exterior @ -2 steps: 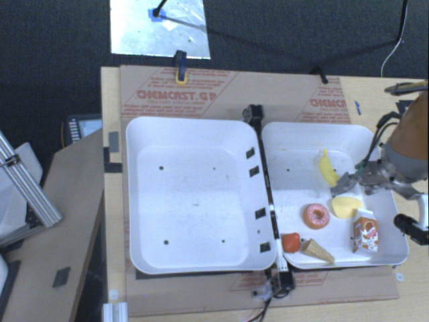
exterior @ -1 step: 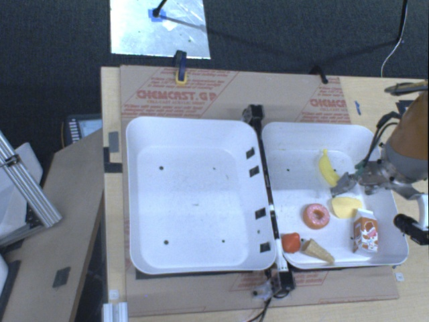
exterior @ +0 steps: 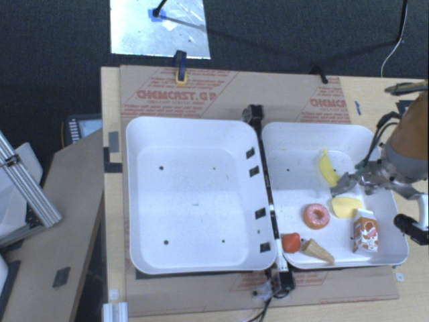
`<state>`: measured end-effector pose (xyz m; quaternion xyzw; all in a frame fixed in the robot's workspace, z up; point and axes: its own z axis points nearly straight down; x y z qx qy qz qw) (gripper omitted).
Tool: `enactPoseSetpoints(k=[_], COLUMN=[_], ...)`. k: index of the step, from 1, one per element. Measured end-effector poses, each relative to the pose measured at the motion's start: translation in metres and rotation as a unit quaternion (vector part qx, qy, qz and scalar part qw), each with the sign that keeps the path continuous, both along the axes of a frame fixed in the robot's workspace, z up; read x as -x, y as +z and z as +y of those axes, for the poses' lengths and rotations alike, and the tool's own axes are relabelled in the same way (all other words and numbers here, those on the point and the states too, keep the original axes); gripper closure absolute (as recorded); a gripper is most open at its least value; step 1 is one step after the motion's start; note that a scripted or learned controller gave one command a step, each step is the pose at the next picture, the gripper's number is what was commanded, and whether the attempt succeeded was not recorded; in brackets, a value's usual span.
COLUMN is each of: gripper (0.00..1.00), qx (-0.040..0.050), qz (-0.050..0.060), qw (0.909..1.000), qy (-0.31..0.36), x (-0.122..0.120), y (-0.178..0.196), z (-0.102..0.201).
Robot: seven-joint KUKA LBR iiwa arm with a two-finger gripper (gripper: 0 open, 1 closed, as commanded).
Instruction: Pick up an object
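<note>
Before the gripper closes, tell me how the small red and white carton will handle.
The carton looks boxy and flat-sided, so it probably offers fingers parallel faces. It seems small and likely light, so a nudge may slide it. It appears to lie flat near the bin wall, so tipping seems unlikely.

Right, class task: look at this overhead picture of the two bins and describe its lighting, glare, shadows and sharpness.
Camera view: even, soft light, with faint shadows under the toys; the foil sheet at the top glares brightly; the white left bin looks nearly washed out; the whole picture is slightly soft, and the arm and its hand at the right are blurrier than the doughnut.
</note>
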<state>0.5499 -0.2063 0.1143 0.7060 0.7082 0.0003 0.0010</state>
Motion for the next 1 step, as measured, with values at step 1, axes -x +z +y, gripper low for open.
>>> enactPoseSetpoints(k=[1], gripper=[0.0], qx=[0.0], qz=[0.0], qw=[1.0], qy=[0.0], x=[0.0], y=[0.0], z=[0.0])
